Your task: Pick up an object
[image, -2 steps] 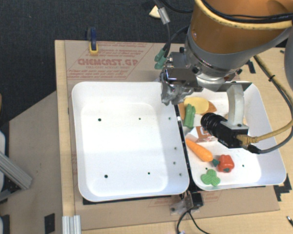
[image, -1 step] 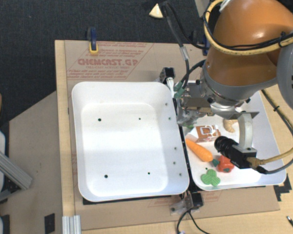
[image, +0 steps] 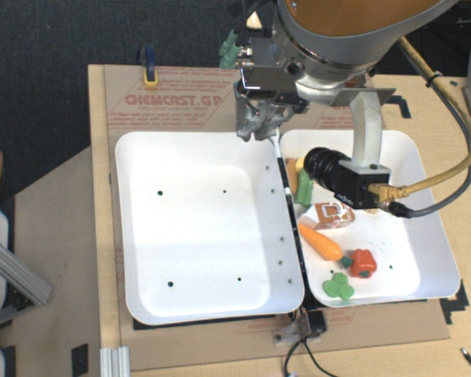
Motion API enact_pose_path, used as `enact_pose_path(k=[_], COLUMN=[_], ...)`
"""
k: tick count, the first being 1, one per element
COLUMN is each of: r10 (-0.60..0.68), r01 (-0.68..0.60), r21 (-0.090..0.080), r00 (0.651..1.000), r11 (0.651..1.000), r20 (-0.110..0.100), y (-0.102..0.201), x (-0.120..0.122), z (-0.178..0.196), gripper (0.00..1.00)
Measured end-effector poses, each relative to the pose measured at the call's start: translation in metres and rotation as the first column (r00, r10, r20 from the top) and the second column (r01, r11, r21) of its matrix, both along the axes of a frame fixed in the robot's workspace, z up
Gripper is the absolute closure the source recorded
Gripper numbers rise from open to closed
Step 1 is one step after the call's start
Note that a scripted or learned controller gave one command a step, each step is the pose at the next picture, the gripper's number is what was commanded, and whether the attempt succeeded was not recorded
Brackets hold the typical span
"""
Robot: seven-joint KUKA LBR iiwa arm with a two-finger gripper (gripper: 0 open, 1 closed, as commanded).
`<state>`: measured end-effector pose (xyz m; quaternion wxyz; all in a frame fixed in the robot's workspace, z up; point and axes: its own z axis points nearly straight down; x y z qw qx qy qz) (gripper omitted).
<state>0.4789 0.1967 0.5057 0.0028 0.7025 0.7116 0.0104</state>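
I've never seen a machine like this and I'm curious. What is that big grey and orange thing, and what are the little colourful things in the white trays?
That big thing is a robot arm, photographed by one camera looking down from above. It reaches in from the right. At its end is a pincer for grabbing things, hanging over the far edge where the two white trays meet. I can't tell whether it is open or shut, and nothing shows in it. The left tray has only small dark dots. The right tray holds toys: a carrot, a red piece, a green leafy piece and a small brown-and-white box. The arm's job is to pick one up.
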Motion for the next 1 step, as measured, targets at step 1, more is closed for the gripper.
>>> enact_pose_path(k=[1], r10=[-0.023], r01=[0.023], r21=[-0.011], r00=[1.0], r11=[1.0], r20=[-0.01], y=[-0.1027], x=[0.0084], z=[0.0323], gripper=[1.0])
